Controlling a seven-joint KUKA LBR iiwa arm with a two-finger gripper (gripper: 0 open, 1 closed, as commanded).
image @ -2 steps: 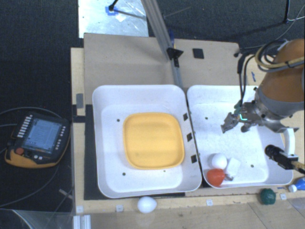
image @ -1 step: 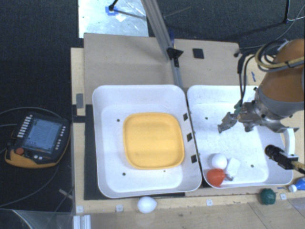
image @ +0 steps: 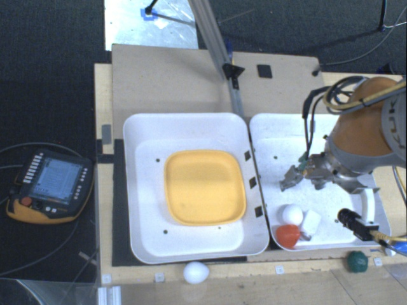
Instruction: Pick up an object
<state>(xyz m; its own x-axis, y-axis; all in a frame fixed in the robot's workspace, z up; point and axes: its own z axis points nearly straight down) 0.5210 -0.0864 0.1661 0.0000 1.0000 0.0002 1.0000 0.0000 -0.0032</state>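
While fingers (image: 290,178) hover over the right bin (image: 270,138), grip state unclear; white ball (image: 292,214) and red ball (image: 288,235) lie at their 6 o'clock.

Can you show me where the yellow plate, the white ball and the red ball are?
yellow plate (image: 205,187): camera view, its flat middle.
white ball (image: 292,215): camera view, its top.
red ball (image: 288,235): camera view, its middle.

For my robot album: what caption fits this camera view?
Gripper hovers in the right bin above a white ball; yellow plate lies left.
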